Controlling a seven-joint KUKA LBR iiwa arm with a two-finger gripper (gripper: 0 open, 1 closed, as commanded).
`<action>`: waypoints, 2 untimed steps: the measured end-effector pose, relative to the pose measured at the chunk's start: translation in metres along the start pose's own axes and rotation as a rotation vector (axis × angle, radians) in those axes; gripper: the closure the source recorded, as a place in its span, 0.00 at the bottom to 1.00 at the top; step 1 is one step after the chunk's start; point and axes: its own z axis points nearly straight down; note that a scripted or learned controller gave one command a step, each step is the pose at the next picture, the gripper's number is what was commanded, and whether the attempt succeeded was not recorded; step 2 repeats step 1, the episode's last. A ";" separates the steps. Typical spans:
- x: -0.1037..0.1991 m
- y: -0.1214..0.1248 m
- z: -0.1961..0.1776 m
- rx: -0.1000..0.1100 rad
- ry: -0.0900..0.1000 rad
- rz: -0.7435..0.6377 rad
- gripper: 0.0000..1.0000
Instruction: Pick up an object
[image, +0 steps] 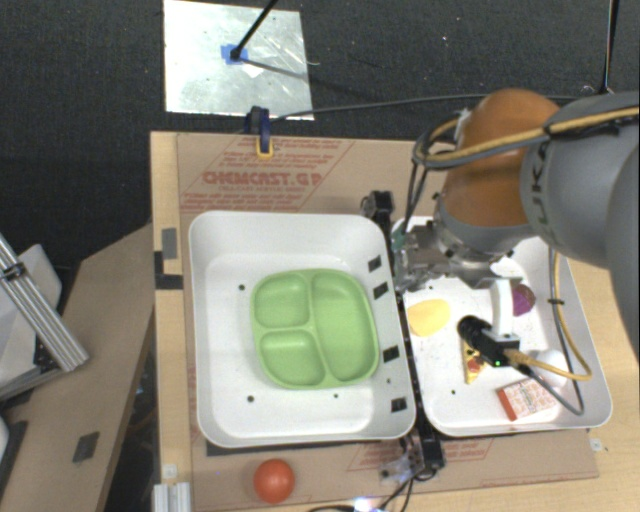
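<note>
The grey arm (585, 190) reaches in from the right over the right bin (441, 396). The left bin (220, 270) carries a green divided plate (315, 328). The gripper (468, 272) hangs over the right bin's far-left part, and the wrist covers it, so I cannot tell whether it is spread or closed. The likeliest target is the yellow piece (428, 317), a flat oval just left and near of the gripper, its long axis roughly left to right. The red box (527, 400) lies in the near-right corner and a purple thing (523, 298) lies to the gripper's right. Both look less handy.
</note>
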 end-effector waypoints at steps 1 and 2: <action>0.053 -0.011 0.007 -0.002 -0.001 0.001 1.00; 0.053 -0.011 0.007 -0.002 -0.001 0.001 1.00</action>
